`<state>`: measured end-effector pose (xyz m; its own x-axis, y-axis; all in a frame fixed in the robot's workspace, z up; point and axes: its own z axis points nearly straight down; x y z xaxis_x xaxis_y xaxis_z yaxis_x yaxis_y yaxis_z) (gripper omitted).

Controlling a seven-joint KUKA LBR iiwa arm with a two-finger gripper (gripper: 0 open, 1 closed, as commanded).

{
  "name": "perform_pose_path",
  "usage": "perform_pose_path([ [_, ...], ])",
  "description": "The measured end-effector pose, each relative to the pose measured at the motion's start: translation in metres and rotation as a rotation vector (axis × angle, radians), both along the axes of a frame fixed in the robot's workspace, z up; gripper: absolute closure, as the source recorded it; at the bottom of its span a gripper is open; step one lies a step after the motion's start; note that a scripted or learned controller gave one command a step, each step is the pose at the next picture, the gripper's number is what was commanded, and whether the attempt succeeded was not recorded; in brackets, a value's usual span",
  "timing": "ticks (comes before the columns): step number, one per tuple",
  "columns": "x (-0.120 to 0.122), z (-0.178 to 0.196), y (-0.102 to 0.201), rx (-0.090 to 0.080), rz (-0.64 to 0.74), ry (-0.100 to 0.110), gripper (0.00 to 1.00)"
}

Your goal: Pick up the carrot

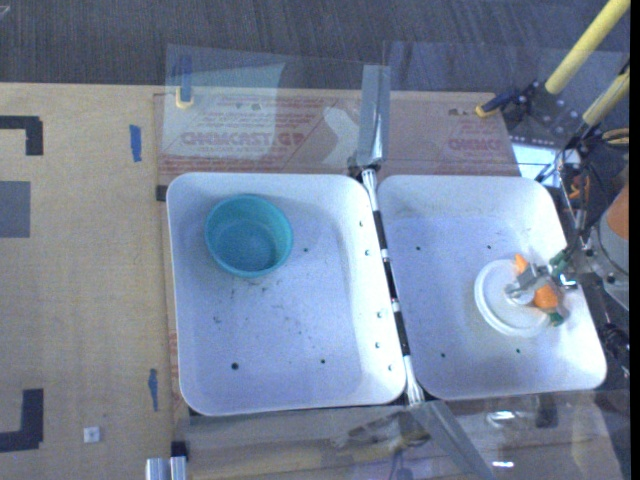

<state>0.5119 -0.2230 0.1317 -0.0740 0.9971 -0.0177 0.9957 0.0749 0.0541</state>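
Note:
The orange carrot (545,298) is in the right bin (450,358), over the right side of a round white plate (497,305). Another bit of orange (520,264) shows just above and to the left, at the plate's upper rim. My gripper (540,299) reaches in from the right edge and sits low over the plate. Its grey fingers (521,288) stand on either side of the orange piece, shut on it. The gripper body hides part of the carrot, and I cannot tell whether the carrot is off the plate.
A teal bowl (248,234) stands in the upper left of the left bin (290,358). A ridge (385,288) divides the two bins. The arm and its cables (600,238) crowd the right bin's right wall. Yellow poles (590,38) stand at the top right.

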Motion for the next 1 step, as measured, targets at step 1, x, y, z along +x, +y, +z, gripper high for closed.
perform_pose_path([
  [1, 0.0314, -0.0018, 0.0012, 0.004, -0.089, -0.018, 0.00],
])
